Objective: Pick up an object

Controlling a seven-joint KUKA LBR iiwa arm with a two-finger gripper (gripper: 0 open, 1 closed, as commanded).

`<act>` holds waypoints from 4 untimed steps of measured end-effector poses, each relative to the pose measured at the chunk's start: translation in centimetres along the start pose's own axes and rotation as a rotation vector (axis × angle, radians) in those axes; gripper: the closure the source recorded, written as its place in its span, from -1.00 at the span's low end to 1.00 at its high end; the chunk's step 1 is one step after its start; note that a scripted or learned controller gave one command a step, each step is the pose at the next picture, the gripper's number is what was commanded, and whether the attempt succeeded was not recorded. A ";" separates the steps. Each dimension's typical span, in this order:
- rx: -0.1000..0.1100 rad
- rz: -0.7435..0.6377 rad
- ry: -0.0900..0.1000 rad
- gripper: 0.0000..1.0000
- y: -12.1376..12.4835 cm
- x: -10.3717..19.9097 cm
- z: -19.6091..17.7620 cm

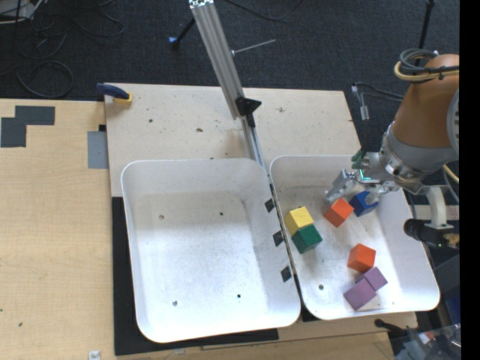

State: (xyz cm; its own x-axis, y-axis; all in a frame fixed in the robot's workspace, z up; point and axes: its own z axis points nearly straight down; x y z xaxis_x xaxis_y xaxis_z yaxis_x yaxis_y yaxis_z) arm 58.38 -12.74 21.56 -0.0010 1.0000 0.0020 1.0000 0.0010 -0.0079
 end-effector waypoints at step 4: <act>-0.008 0.004 -0.002 -1.00 -0.5 -0.6 9.7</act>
State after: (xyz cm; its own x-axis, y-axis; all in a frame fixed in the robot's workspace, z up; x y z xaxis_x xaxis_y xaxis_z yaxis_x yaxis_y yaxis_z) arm 57.79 -13.35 11.88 0.0025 1.0000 0.0000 1.0000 -0.0025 0.0001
